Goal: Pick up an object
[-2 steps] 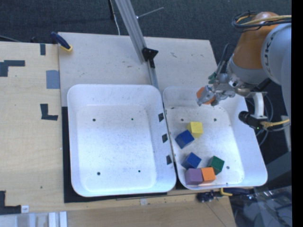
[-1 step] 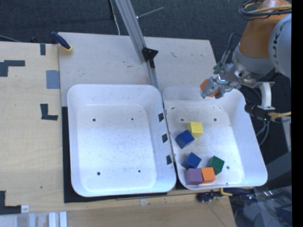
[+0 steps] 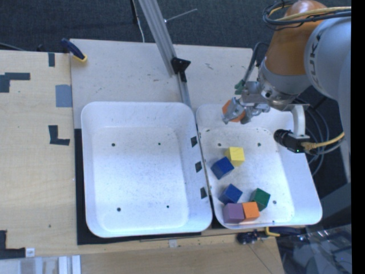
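Observation:
My gripper (image 3: 239,112) hangs over the far left corner of the right bin (image 3: 296,204), above its rim. An orange block (image 3: 246,117) shows between its fingers, lifted off the bin floor and partly hidden by them. On the bin floor below lie a yellow cube (image 3: 236,154), a blue cube (image 3: 222,167), a second blue cube (image 3: 231,193), a green cube (image 3: 261,198), a purple cube (image 3: 233,212) and an orange cube (image 3: 251,210).
The left bin (image 3: 91,153) sits beside the right one, their rims touching. A grey metal post (image 3: 162,33) slants down to the bins' far junction. A black cable and connector (image 3: 288,138) hang at the right bin's far right edge.

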`<act>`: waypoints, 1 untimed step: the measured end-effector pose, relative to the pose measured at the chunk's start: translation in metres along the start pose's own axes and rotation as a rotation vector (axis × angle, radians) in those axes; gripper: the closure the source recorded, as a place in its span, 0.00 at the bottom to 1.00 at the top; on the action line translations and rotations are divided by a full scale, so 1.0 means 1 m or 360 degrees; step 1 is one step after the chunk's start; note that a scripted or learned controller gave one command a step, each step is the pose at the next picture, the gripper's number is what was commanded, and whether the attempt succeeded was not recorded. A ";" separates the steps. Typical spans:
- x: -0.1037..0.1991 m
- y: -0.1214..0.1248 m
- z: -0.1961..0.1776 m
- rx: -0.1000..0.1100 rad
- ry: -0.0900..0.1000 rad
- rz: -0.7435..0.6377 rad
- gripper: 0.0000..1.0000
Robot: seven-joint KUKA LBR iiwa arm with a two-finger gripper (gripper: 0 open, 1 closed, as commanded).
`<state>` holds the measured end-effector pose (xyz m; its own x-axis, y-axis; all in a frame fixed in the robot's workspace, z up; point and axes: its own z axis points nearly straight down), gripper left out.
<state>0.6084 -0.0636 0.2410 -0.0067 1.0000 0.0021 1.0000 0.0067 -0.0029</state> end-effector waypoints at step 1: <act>0.050 -0.022 0.013 0.0004 -0.0001 0.0001 1.00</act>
<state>0.5859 -0.0135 0.2278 -0.0058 1.0000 0.0015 1.0000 0.0058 -0.0053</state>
